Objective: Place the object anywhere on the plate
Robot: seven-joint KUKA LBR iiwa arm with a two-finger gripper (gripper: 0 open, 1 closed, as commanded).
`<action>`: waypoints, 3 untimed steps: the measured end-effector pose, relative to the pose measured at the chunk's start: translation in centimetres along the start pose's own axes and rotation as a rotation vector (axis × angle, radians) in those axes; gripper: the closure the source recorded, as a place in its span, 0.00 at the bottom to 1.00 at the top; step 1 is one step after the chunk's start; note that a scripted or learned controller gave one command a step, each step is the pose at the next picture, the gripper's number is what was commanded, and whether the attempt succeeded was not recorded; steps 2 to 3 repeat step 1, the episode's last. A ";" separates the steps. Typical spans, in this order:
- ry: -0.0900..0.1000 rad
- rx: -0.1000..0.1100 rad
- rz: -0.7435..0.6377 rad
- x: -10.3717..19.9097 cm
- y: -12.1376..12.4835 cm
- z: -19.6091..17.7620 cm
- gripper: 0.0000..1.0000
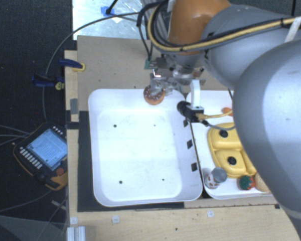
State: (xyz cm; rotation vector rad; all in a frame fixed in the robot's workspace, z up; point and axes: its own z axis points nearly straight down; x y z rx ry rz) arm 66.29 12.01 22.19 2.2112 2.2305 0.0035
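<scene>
In the camera view, the gripper (163,84) is seen at the far rim of the left bin (105,185), with a small round orange-brown object (153,95) just below it; whether that object is gripped or merely overlapped cannot be told. A yellow plate-like tray (226,152) is seen in the right bin (206,191) (partly hidden by the arm). If the hold is weak, the object may be dropped on the way over the divider. The small items near the tray's front edge could also be knocked.
</scene>
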 end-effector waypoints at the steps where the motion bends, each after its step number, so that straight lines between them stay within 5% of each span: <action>1: -0.001 0.000 0.003 -0.2 0.0 -0.1 0.00; 3: -0.001 0.000 0.003 -0.2 0.0 -0.1 0.00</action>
